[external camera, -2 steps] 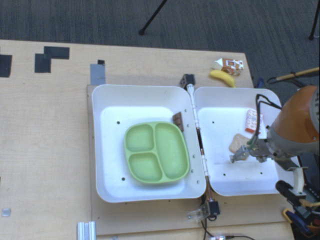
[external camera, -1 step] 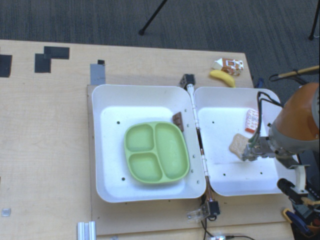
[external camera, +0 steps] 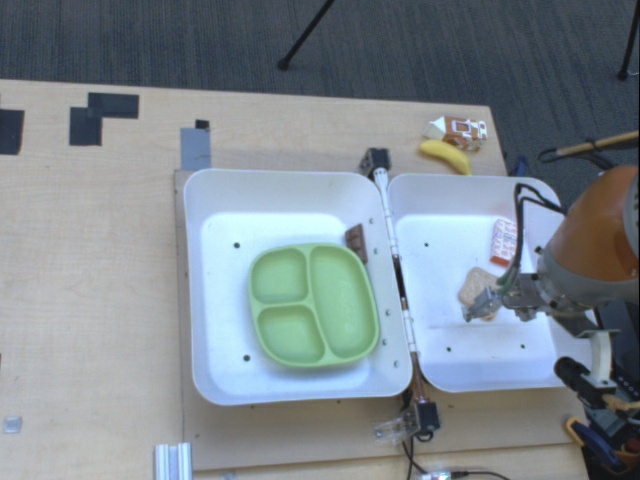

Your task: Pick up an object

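**Bench check: gripper low in right bin, at tan object**

Arm (external camera: 600, 238) (grey w/ orange band) enters from right, wrist over right bin (external camera: 440, 368). Gripper (external camera: 487, 306) sits low near bin centre, right at a tan, rounded, matte lump (external camera: 474, 288). Lump touches or lies just beside the tips; can't tell if fingers are spread or closed, nor whether lump is between them. Not lifted clear of floor as far as visible.

Other right-bin item: small flat red/white packet (external camera: 503, 238), near far-right wall, partly behind a black cable.

Left bin (external camera: 210, 268): shallow, glossy white plastic, rounded corners. Holds pale green tray (external camera: 314, 306), smooth, rounded-rect, three compartments (two small, one long). Small brown piece (external camera: 355, 238) near divider, just beside tray's far corner.

Outside bins, on light wood bench (external camera: 90, 268): banana (external camera: 444, 155), yellow, curved, w/ small orange/white carton (external camera: 462, 128) just beside it.
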